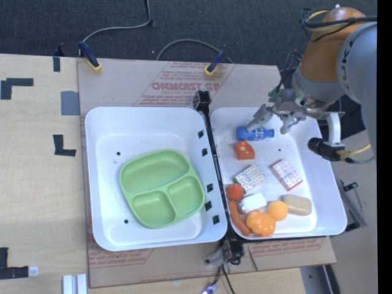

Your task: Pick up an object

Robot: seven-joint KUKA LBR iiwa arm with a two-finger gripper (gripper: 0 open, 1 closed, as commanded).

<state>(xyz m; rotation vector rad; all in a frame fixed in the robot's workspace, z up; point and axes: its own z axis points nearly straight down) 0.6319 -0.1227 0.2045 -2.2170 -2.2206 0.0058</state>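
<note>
The gripper is hovering, fingers spread, over a blue bottle lying near the back edge of the right bin. It is lining up; next, it needs lowering and closing.

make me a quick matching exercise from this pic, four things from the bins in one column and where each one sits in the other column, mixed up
Things:
1. green divided plate
2. blue bottle
3. tan bread piece
4. gripper

Places:
A. near-right part of the right bin
B. hovering over the far end of the right bin
C. in the left bin
D. lying at the far end of the right bin, just below the gripper

Pairs: 1-C, 2-D, 3-A, 4-B
</note>
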